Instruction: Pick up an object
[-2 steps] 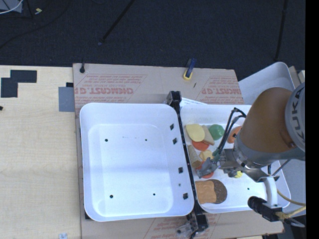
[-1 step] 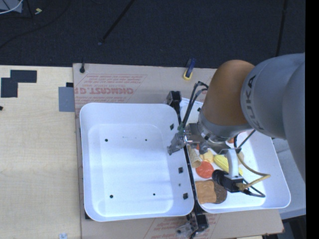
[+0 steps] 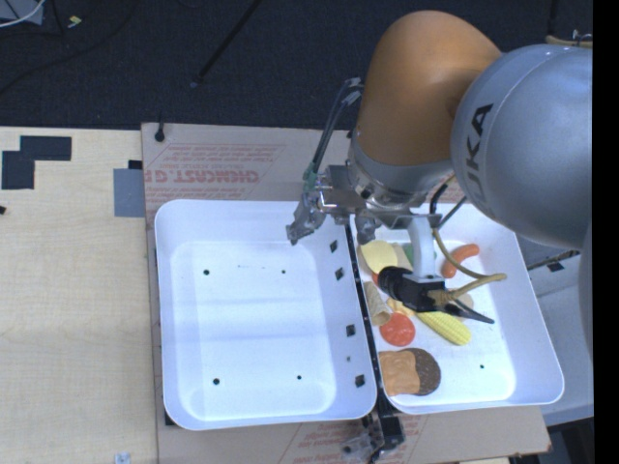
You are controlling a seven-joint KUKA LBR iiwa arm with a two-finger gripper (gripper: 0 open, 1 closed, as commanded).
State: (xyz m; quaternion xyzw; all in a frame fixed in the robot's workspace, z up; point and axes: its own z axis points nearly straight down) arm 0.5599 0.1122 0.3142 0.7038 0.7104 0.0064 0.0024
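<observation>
The camera view looks down on two white bins set side by side, so whatever is lifted from one can be moved across to the other. Every loose thing lies in the right bin (image 3: 503, 365), crowded into its left half close to the shared rim. There is a pale yellow block (image 3: 380, 256) at the far end. Nearer the camera are a red ball (image 3: 397, 330) touching a corn cob (image 3: 445, 328), and nearest of all a brown disc (image 3: 408, 372). An orange carrot (image 3: 464, 254) sits apart toward the far right side. Any of these would serve as the object to pick.

The arm (image 3: 522, 133) reaches in from the right, its bulk hanging above the far part of the right bin and hiding some of the heap. The gripper (image 3: 331, 228) hangs over the shared rim at the far end. Its two fingers (image 3: 296, 228) appear spread, one over the left bin (image 3: 251, 317), the other over the right, with nothing between them. That reads as a hand open and ready, but not yet over the heap. By my judgement it must shift toward the pile before closing, or it will close on the rim.
</observation>
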